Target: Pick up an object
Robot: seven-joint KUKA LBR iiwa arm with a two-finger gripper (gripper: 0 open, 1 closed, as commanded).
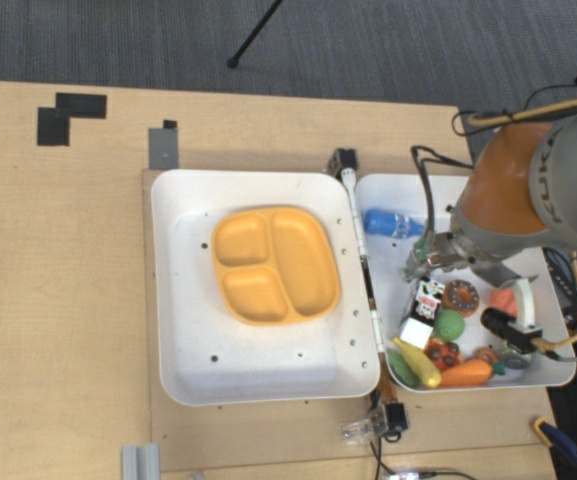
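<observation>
Hovering over the right bin [558,373], the gripper [430,258], its grip state impossible to tell, should descend squarely on one separable toy like the green ball [449,325].

The big grey arm [573,183] comes in from the right side of the bench. It has a fat orange band [498,183] just above its wrist. The arm bends down and leans toward the middle of the bench. At its end sits the small metal gripper [430,258], low down and pointing left. The gripper is tiny and partly hidden under the orange part.
</observation>
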